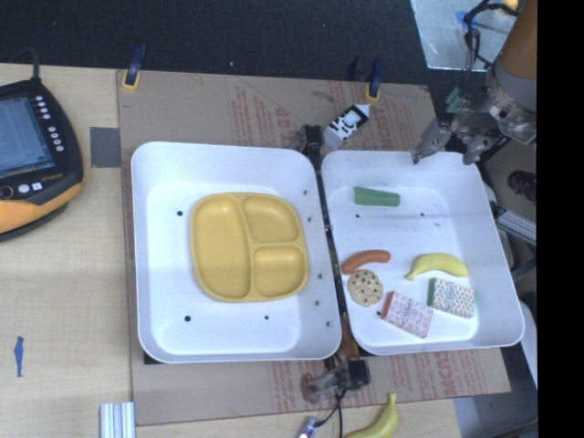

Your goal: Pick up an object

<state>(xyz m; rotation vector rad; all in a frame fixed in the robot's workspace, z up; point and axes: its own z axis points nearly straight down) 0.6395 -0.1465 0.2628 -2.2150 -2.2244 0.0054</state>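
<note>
- Gripper [447, 148] sits at the top-right, above the far rim of the right bin [493, 245]; two dark fingers point down and spread apart w/ nothing between them.
- Arm comes in from the right edge, orange band [522, 48] visible above the wrist.
- Right bin contents, all well apart from the gripper:
- green block [376, 196] – lies flat in the far half, nearest item to the gripper.
- sausage [365, 259] – reddish, near the bin's left wall, mid-way down.
- cookie [365, 287] – just below the sausage, nearly touching it.
- banana [436, 265] – yellow, curved, right of the sausage.
- green-edged patterned packet [451, 297] – just below the banana, near the right wall.
- pink patterned packet [406, 314] – beside the cookie, near the front rim.
- Left bin [151, 245] holds a yellow divided plate [248, 245], approx. centred, three compartments.
- Outside the bins: a second banana [379, 420] on the bench by the front edge; a black-and-white item [347, 122] behind the gap between bins; a tablet-style pendant [32, 158] w/ orange casing at far left.
- Blue/yellow clamps [133, 67] hold the cardboard sheet at the back.
</note>
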